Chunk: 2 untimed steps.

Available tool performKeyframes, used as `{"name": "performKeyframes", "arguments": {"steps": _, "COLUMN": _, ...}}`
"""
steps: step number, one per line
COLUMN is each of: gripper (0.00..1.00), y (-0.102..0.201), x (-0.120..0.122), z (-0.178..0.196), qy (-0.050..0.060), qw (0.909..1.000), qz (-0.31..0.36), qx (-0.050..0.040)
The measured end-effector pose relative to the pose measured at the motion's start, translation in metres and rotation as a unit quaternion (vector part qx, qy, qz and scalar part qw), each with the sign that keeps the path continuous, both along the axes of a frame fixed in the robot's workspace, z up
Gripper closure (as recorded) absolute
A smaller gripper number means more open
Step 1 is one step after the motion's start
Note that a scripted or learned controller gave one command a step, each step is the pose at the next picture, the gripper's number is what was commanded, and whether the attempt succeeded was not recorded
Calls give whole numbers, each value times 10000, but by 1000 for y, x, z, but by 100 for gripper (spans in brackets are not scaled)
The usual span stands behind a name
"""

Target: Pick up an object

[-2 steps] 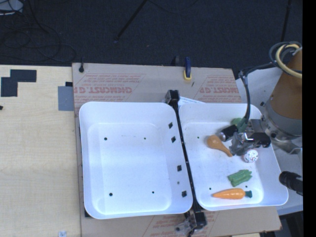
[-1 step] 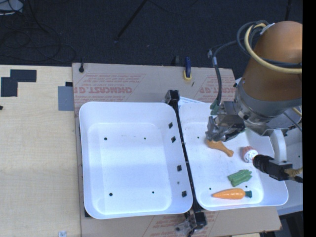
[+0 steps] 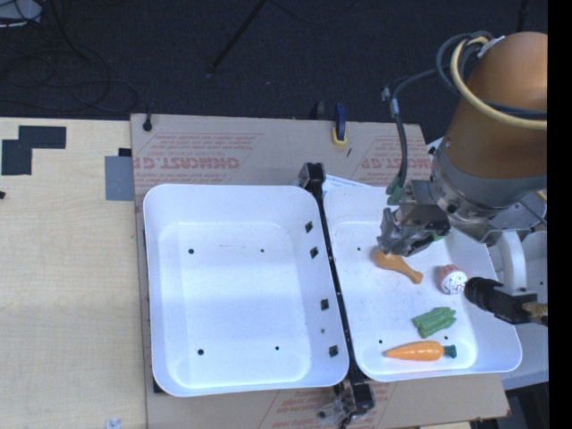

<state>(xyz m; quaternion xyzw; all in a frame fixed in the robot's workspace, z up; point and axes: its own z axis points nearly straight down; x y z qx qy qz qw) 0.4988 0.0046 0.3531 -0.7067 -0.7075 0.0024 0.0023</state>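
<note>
My gripper (image 3: 396,245) hangs low over the middle of the right bin (image 3: 362,329), right above the left end of a tan, drumstick-shaped toy (image 3: 401,266). The toy lies on the bin floor and its handle points to the lower right. A small white ball with red marks (image 3: 452,281) rests near the bin's right wall. Closer to the front lie a green leafy toy (image 3: 433,321) and an orange carrot with a green tip (image 3: 419,352). The dark fingers blend together, and nothing is visibly held between them.
The left bin (image 3: 234,284) sits beside the right one, split from it by a black divider bar (image 3: 323,266). Both bins rest on a cardboard sheet (image 3: 232,150). The arm's grey and orange body (image 3: 496,132) looms over the right bin's far right corner.
</note>
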Motion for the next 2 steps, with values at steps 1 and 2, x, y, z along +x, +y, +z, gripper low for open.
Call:
{"name": "performKeyframes", "arguments": {"steps": 1, "gripper": 100, "y": -1, "x": 0, "z": 9, "qy": 21, "qw": 10000, "qz": 2, "qx": -2}}
{"name": "performKeyframes", "arguments": {"steps": 2, "gripper": 100, "y": 45, "x": 42, "z": -2, "qy": -23, "qw": 10000, "qz": 11, "qx": 1}}
